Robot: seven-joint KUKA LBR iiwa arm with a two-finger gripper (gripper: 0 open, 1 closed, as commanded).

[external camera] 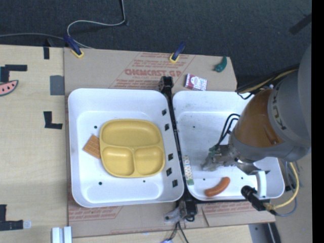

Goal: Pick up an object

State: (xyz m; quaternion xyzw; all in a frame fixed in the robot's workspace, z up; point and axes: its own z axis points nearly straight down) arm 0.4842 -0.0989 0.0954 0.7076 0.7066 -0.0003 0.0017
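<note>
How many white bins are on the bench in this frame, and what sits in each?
2. The left bin holds a yellow divided plate over a tan cracker. The right bin holds a sausage, near the gripper.

Yellow tray (132,148), orange-red sausage (217,187)

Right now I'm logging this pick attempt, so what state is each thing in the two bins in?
yellow divided plate: right way up in the left bin, compartments bare.
brown cracker: flat, partly tucked under the plate's left edge.
sausage: lying loose on the right bin's floor, ungrasped.
gripper: low over the right bin, above the sausage, apart from it.
</note>
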